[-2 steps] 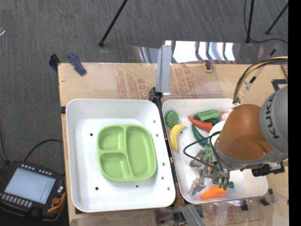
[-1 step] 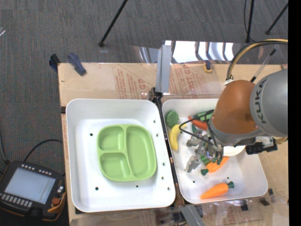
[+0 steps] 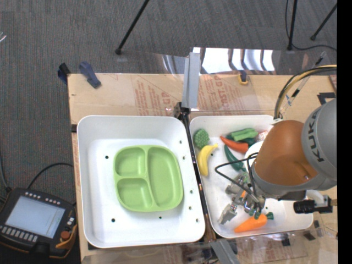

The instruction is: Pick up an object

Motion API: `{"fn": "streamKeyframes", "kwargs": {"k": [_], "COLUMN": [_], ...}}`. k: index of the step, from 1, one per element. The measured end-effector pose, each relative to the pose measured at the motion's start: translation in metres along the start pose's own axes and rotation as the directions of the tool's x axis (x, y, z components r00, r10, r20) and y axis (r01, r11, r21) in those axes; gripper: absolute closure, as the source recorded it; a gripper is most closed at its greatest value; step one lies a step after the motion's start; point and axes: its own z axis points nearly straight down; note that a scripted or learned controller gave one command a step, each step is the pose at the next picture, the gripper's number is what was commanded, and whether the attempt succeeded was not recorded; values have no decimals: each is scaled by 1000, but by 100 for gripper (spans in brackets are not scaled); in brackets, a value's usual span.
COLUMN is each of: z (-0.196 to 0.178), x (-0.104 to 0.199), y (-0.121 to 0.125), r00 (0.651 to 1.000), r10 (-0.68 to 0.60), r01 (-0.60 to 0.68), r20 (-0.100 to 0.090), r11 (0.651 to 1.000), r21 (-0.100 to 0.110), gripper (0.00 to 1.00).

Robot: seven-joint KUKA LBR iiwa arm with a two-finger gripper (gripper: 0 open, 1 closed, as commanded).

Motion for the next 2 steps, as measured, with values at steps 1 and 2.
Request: {"fn": "streamKeyframes", "kwargs": {"k": [1,2], "z": [-2,-2], "x": [-104,-55], "y": [53,-12], "r00": [1000,1000], "r10": [4,-31], "r01": [-4,31], "r20": [7,2], "r11": [1000,1000], "r21": [-2,0], "gripper": [0,0]}}
